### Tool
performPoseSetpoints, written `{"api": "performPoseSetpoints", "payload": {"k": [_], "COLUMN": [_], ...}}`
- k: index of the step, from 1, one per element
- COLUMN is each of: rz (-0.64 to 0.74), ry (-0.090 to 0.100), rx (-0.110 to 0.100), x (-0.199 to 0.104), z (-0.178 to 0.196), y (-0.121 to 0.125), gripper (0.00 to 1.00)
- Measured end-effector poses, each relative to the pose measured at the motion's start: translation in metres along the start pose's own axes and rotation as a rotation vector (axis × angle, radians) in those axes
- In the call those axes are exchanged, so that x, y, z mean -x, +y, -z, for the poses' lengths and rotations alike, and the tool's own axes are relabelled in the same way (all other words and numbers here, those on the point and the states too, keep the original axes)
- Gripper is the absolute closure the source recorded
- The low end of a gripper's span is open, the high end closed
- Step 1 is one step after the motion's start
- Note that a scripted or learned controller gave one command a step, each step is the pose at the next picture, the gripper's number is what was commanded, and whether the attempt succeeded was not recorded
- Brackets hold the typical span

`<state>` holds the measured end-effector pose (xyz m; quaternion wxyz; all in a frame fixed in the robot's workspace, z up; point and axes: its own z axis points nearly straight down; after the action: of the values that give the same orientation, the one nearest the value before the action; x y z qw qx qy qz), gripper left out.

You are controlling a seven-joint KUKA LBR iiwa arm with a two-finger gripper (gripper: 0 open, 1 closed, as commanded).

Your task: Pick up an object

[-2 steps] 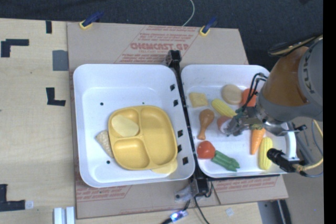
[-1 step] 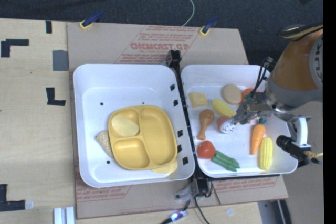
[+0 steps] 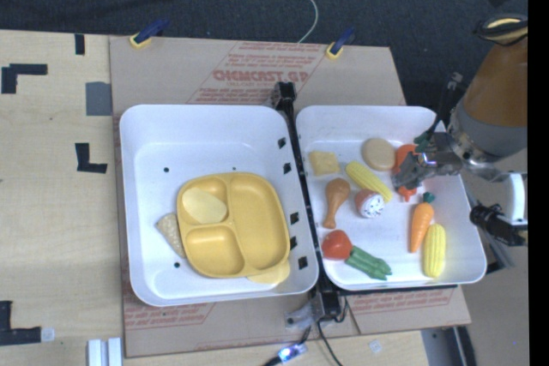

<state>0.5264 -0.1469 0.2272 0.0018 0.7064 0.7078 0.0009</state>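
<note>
Near the right bin's right edge, the gripper hangs low above an orange toy; its opening cannot be told.

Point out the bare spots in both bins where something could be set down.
Left bin: bare floor behind the yellow tray. Right bin: a bare strip along the back wall, behind the cheese wedge. Crowded around the gripper and corn.

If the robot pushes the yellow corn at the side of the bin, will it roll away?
Probably a little. The corn is long and rounded, so a sideways push would likely roll it. It lies beside the carrot and near the bin wall, which should stop it soon. It looks like smooth plastic, so it may be slippery.
</note>
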Motion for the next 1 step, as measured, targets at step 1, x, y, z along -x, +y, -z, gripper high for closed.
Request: {"api": "performPoseSetpoints", "payload": {"k": [1], "rz": [0.005], "ry": [0.003], "rx": [-0.005], "x": [-0.0509], "z": [0.0047], "y": [0.0054], "gripper": [1.00]}}
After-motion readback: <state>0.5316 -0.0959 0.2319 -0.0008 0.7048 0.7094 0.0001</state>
